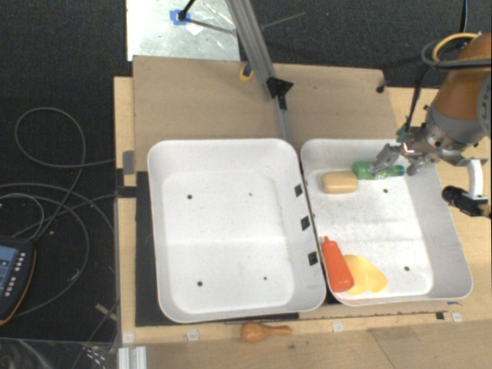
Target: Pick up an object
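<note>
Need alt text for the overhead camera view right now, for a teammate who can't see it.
The grey arm's two-finger gripper is down in the right white bin, at a green object lying beside a tan rounded block. An orange bottle-shaped object and a yellow object lie together at that bin's near left corner. A left white bin sits alongside.

White bins [231, 152] smooth matt plastic; bench [200, 98] matt brown board; orange bottle [336, 264] glossy plastic.

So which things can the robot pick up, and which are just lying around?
For the job: gripper, green object, tan block, orange bottle, yellow object, all in the right bin.

Lying about: left bin, brown object on the bench.
</note>
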Robot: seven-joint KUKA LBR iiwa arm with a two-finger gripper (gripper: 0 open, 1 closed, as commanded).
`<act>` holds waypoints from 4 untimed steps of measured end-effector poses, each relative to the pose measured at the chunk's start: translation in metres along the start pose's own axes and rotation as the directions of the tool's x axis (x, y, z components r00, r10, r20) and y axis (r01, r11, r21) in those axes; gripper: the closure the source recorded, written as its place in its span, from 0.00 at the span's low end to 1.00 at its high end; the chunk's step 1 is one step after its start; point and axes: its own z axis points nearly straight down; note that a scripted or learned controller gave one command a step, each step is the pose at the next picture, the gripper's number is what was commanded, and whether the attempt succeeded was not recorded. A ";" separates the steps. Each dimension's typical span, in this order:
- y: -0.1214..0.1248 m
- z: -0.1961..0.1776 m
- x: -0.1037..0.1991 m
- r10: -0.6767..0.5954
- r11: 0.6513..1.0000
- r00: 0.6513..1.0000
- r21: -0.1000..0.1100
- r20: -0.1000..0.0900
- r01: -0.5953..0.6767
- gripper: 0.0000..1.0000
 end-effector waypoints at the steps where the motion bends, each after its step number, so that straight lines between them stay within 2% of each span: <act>1: 0.001 0.041 -0.001 0.000 1.000 1.000 -0.001 0.001 0.000 0.00; 2: 0.003 0.027 -0.001 -0.002 1.000 1.000 -0.007 0.002 0.003 1.00; 3: 0.001 -0.025 -0.010 0.004 1.000 1.000 -0.010 0.003 -0.004 1.00; 4: 0.008 -0.074 -0.004 -0.003 1.000 1.000 -0.010 0.003 0.003 1.00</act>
